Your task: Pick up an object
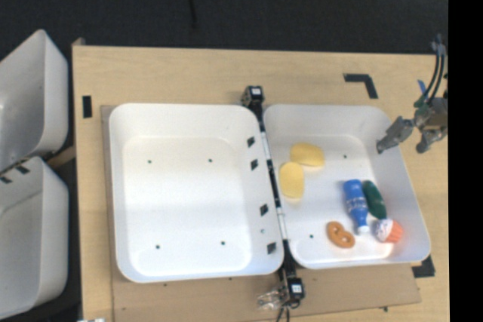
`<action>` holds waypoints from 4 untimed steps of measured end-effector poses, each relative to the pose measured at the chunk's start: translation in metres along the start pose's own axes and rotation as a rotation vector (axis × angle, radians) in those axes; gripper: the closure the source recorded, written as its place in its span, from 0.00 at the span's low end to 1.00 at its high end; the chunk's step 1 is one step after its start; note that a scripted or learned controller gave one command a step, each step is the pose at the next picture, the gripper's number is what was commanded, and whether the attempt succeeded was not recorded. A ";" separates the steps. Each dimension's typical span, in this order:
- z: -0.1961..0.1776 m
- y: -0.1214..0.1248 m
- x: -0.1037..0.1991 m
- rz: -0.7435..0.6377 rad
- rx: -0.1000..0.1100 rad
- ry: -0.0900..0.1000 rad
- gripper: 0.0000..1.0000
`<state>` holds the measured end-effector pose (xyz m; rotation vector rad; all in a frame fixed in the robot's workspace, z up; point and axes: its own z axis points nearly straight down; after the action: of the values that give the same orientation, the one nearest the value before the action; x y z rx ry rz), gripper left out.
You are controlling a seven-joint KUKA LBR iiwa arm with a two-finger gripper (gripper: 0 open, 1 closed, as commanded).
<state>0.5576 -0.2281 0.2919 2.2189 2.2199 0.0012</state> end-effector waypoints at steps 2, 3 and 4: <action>0.187 0.071 0.036 -0.005 -0.007 -0.003 0.00; 0.186 0.054 -0.003 0.001 -0.009 -0.004 0.00; 0.185 0.020 0.004 0.000 -0.012 -0.007 0.00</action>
<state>0.5782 -0.2240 0.1065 2.2088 2.2105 0.0067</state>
